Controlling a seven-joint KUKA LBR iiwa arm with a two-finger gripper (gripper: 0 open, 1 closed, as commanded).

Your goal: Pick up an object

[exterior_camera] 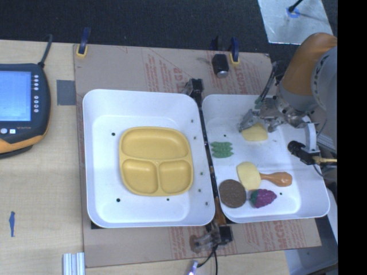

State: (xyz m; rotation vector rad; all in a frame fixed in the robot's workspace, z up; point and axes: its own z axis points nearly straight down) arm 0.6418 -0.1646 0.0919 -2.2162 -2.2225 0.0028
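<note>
My gripper point(261, 121) hangs over the far part of the right bin point(309, 208), its fingers spread apart. A pale yellow lump point(256, 133) lies just in front of the fingertips, touching or nearly touching them; nothing sits between the fingers. Nearer the front of that bin lie a green leafy piece point(221, 149), a pale yellow block point(248, 175), an orange drumstick-like piece point(278, 179), a brown round disc point(232, 193) and a purple grape bunch point(263, 197).
The left bin point(103, 211) holds a yellow divided plate point(156, 160). A control tablet point(20, 107) rests on the bench at far left. Clamps point(221, 65) stand at the back edge of the cardboard. The arm's wrist point(304, 79) covers the right bin's far right corner.
</note>
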